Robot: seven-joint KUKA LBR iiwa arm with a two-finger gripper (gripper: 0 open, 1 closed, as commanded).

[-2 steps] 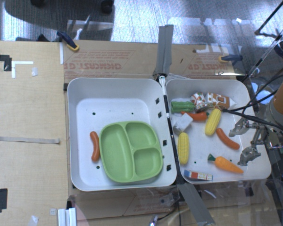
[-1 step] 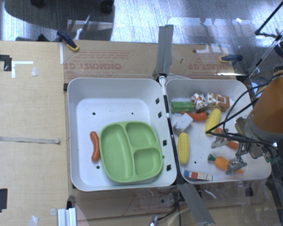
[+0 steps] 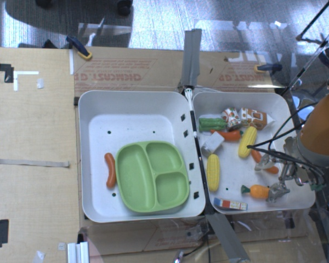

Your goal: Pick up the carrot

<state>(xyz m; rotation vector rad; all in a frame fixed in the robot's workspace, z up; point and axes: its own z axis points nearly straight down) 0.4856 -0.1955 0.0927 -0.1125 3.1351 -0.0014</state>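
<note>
Camera view showed the two white bins side by side: the left bin [image 3: 93, 147] carried a green divided tray [image 3: 152, 175] with a sausage [image 3: 110, 170] beside it. The right bin [image 3: 230, 100] held two corn cobs and other toy food. The carrot [image 3: 256, 190] lay near that bin's front right corner, just beside the gripper [image 3: 278, 191]; its grip was unreadable.

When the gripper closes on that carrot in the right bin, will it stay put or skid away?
The carrot looks rounded and tapered, so it may roll or squirt out of a pinch. Its glossy, toy-like look suggests stiff and light. It lies near the bin's front wall, which might stop it.
</note>
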